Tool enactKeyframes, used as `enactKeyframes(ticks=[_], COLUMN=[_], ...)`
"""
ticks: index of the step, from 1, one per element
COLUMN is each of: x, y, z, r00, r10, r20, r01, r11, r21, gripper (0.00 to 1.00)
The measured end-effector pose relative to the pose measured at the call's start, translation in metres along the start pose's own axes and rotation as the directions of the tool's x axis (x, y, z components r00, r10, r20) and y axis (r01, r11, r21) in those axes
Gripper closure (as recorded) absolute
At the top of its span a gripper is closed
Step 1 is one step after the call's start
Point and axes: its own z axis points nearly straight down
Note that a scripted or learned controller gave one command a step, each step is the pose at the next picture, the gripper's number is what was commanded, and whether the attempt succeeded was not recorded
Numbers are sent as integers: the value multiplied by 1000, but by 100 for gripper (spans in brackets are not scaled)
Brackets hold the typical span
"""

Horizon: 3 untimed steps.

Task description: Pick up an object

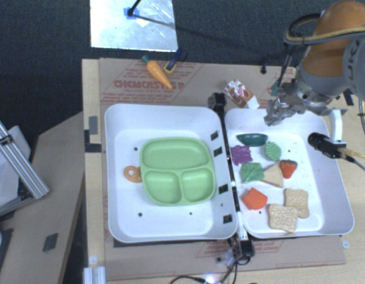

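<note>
Cardboard sheet (188,76) reads "CHEMCAST" (red print; other lettering illegible).

Small toy foods (266,179) scattered flat across the right bin, a pretzel (132,174) in the left

Dark blue carpet floor (40,52), tan wooden bench (58,158), shiny silver sheet (133,16) up top, metal rails (13,164) at left

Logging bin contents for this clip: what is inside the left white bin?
The left bin holds a green divided tray with three compartments and, beside the tray on its left, a small orange ring. Whatever lies under the tray is covered.
</note>
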Motion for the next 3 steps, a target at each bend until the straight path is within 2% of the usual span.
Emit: enactKeyframes(ticks=[1, 2, 3], x=[43, 36, 43], y=[-42, -42, -48], z=[3, 0, 19], r00=[1000, 1000, 1000], r10=[-1, 5, 5], r20=[-2, 0, 0], r01=[1, -5, -5], r11=[1000, 1000, 1000], r21=[3, 0, 2], gripper=[100, 100, 100])
